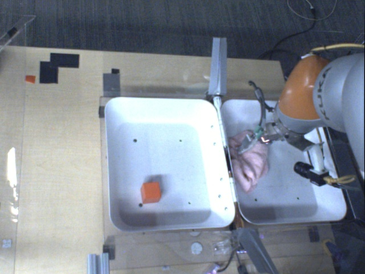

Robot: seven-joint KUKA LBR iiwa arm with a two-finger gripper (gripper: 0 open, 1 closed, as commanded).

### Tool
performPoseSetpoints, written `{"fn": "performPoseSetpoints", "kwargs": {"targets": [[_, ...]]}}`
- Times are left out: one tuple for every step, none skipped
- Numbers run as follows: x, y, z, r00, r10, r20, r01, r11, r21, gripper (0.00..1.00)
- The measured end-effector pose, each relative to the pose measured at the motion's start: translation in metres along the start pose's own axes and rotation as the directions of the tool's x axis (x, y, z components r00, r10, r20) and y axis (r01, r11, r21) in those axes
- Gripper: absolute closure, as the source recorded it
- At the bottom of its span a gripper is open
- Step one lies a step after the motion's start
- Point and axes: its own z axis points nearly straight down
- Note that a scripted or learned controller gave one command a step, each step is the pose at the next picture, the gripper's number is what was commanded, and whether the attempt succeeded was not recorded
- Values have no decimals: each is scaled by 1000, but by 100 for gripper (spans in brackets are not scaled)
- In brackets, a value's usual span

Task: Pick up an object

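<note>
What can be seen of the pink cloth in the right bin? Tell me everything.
The pink cloth is a soft, crumpled bundle of pale pink fabric, bunched in folds rather than spread flat. It lies in the right bin, by the wall shared with the left bin, and stretches from its upper end down toward the bin's middle. The gripper is at its upper end, seemingly touching it; whether it grips the fabric cannot be told.

Single fixed overhead camera, looking down at slant on surface [57, 170]; both white bins [165, 113] framed at mid distance; arm [328, 93] enters from right.
</note>
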Motion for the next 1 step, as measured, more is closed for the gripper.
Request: {"fn": "performPoseSetpoints", "kwargs": {"targets": [[-2, -43, -1, 1000, -22, 1, 22, 1000, -3, 0]]}}
